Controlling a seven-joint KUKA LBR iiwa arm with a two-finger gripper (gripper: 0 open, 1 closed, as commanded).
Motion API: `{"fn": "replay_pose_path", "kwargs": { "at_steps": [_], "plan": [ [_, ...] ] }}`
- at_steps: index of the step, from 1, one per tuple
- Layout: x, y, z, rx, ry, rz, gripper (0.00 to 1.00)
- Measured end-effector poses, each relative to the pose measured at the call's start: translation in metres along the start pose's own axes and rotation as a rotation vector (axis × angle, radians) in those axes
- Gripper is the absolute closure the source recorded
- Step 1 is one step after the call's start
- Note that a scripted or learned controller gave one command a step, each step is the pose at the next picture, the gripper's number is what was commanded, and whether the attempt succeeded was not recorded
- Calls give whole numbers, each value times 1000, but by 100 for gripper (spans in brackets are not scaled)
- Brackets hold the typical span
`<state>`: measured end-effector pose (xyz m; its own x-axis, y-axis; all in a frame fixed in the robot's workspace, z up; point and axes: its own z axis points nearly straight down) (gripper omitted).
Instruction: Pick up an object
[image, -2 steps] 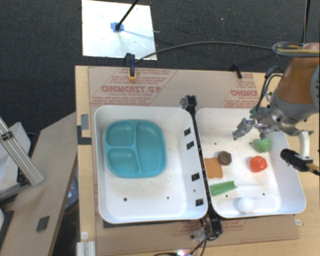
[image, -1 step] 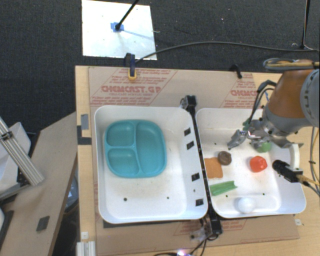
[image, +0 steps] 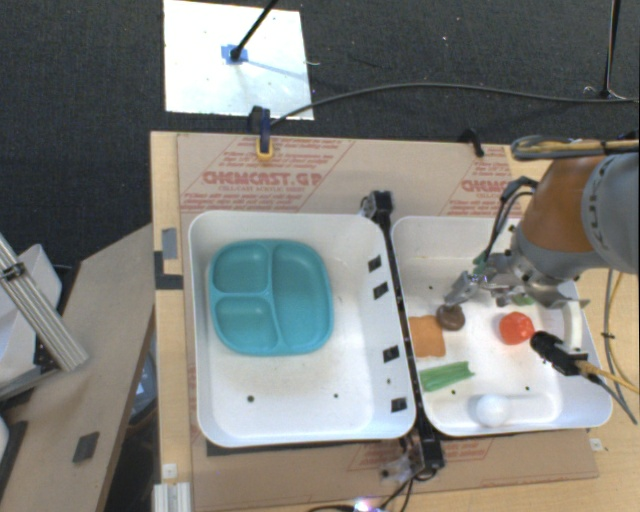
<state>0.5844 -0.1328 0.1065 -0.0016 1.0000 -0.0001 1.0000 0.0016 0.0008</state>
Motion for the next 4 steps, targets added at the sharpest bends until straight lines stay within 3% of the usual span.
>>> {"fn": "replay_pose_path", "kwargs": {
  "at_steps": [1, 2, 4],
  "plan": [
    [0, 1, 22, 0, 0, 1, 0],
    [0, 2, 11, -2, 0, 0, 100],
    [-2, 10, -79, -4, -1, -3, 100]
  ]
}}
